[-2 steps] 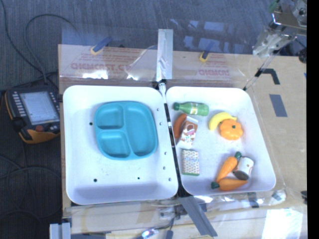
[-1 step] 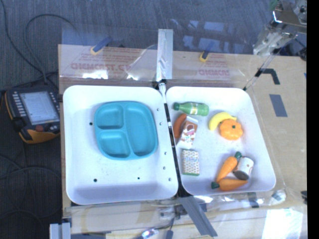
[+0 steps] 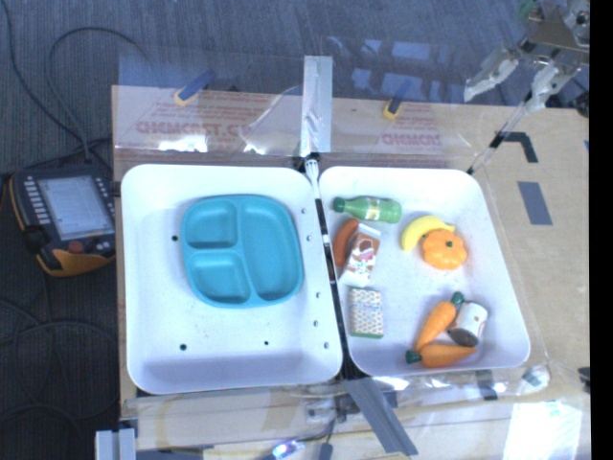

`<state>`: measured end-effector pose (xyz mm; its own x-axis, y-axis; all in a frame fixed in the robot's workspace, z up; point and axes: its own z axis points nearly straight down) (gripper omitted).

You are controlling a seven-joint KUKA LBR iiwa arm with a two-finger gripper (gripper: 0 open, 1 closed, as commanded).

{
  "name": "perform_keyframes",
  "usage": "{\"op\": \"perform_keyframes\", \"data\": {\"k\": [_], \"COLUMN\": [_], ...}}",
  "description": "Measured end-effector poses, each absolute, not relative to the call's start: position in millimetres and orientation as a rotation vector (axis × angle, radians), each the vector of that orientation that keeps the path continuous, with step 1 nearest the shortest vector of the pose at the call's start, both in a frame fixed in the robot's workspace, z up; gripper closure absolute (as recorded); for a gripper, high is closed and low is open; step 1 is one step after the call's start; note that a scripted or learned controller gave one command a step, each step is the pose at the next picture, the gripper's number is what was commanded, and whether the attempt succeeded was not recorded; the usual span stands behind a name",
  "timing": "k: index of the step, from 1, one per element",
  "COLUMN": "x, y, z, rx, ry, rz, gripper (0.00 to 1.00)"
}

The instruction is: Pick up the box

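The left bin [image 3: 144,353] holds a blue divided plate [image 3: 239,249]. The right bin [image 3: 498,257] holds a green bottle [image 3: 368,208], banana [image 3: 422,229], orange [image 3: 443,250], carrots [image 3: 438,322], a can [image 3: 467,323] and, by its left wall, the box [image 3: 366,311], green-patterned, lying flat. The gripper [image 3: 522,73] hangs beyond the bin's far right corner, fingers spread, holding nothing.

2 bins [image 3: 144,353], 1 blue tray [image 3: 239,249], 2 boxes [image 3: 363,257], 2 carrots [image 3: 437,322], 1 bottle [image 3: 369,209], 1 banana [image 3: 421,228].

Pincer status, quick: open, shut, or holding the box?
Pincer: open and holding nothing, up at the far right corner, outside the bins. The box lies in the right bin.
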<state>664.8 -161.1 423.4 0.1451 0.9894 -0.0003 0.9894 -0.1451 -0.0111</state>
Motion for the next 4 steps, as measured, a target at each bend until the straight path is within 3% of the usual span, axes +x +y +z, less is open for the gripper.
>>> {"op": "perform_keyframes", "data": {"k": [1, 4], "x": [666.8, 673.2], "y": [-161, -159], "z": [429, 446], "rx": [-2.366, -2.353], "ry": [-2.049, -2.05], "rz": [0.018, 0.039], "gripper": [1.0, 1.0]}}
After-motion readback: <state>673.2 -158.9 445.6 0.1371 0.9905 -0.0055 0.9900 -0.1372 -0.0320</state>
